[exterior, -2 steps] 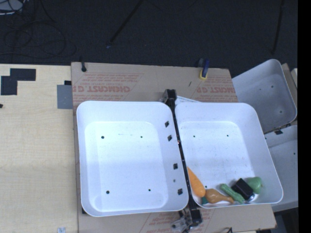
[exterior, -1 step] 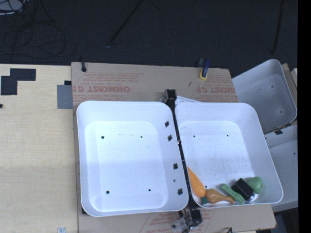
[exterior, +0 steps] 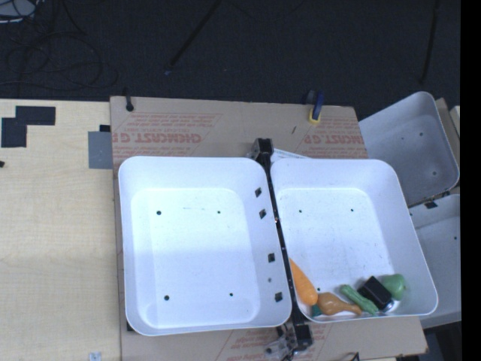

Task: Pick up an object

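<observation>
I cannot tell if my claw is spread wide or pressed together. Two white bins sit side by side on a brown cardboard sheet [exterior: 225, 130], and the sheet lies on a pale wooden bench [exterior: 52, 224]. The things to pick up are all in the right bin [exterior: 346, 179], bunched in its near corner. A long orange thing [exterior: 302, 280] leans along the wall next to the left bin [exterior: 188, 232]. Just beside it lies a small tan and orange lump [exterior: 334, 302]. A long green thing [exterior: 359, 299] lies next to that, touching a black block [exterior: 375, 292]. A round green thing [exterior: 394, 283] sits right behind the black block, close to the bin's right wall. A black strip [exterior: 272, 232] runs down between the two bins where they meet. At the far edge of the cardboard stands a little yellow and blue clip [exterior: 316, 107]. A grey metal plate [exterior: 409, 141] tilts up past the right bin.
</observation>
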